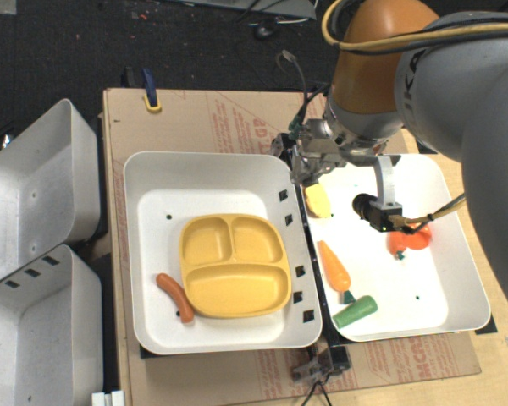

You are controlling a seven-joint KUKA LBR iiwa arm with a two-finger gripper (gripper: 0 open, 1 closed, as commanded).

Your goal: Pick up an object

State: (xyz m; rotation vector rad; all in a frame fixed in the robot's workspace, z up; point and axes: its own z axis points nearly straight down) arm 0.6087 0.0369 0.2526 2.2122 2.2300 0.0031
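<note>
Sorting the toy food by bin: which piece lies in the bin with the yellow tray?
The reddish-brown toy sausage, beside the yellow divided plastic tray in the left white bin; the other food pieces all lie in the right one.

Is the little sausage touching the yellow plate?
Cannot tell. In the camera view the sausage lies right along the lower left edge of the yellow plate in the left bin, and no clear gap or contact shows between them.
</note>
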